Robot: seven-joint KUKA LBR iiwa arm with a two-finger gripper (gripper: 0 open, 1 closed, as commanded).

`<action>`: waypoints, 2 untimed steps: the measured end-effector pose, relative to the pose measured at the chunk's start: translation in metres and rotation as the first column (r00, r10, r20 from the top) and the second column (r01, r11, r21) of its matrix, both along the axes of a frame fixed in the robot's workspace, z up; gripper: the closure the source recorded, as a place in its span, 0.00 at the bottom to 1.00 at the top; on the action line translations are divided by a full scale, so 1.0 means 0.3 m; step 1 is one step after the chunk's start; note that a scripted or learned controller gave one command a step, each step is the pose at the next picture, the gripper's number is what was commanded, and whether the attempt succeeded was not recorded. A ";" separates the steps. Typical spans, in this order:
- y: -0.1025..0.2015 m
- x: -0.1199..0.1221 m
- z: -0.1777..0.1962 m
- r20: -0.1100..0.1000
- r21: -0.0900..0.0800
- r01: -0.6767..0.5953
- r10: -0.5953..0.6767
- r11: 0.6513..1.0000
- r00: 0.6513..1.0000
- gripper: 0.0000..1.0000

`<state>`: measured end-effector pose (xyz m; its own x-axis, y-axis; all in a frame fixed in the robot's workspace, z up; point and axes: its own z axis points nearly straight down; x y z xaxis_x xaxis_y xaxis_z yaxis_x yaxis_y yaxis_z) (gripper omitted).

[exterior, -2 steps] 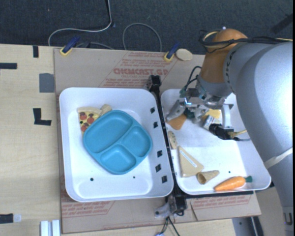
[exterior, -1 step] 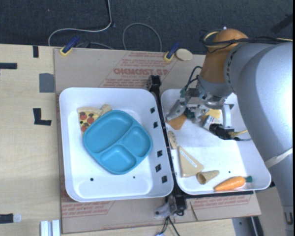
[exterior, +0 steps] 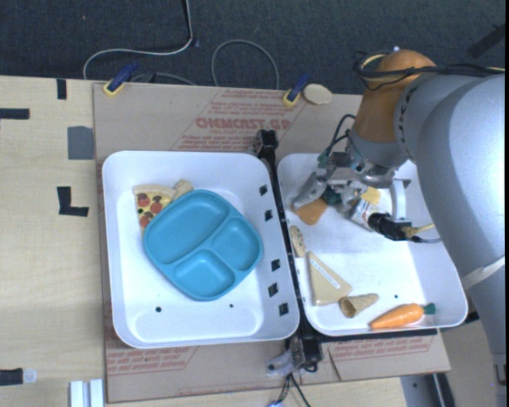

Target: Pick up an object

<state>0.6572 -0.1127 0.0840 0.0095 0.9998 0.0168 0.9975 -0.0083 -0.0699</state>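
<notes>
While my claw (exterior: 327, 195) hangs low in the right bin (exterior: 445, 265), an orange-brown piece (exterior: 313, 211) lies just below-left of it — finger opening I cannot tell.

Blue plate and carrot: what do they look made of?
Blue plate: looks like moulded plastic, matte to satin, one even colour with soft rounded dividers. Carrot: probably a plastic toy, smooth uniform orange with a slight sheen and a green stub; too small to rule out rubber.
</notes>
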 end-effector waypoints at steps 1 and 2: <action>0.031 0.038 0.005 0.071 -0.020 -0.010 0.011 1.000 0.997 0.00; 0.051 -0.076 0.008 0.073 -0.020 -0.008 0.010 1.000 0.997 0.00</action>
<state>0.6345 -0.0973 0.0863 -0.0002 1.0000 -0.0026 1.0000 0.0002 0.0030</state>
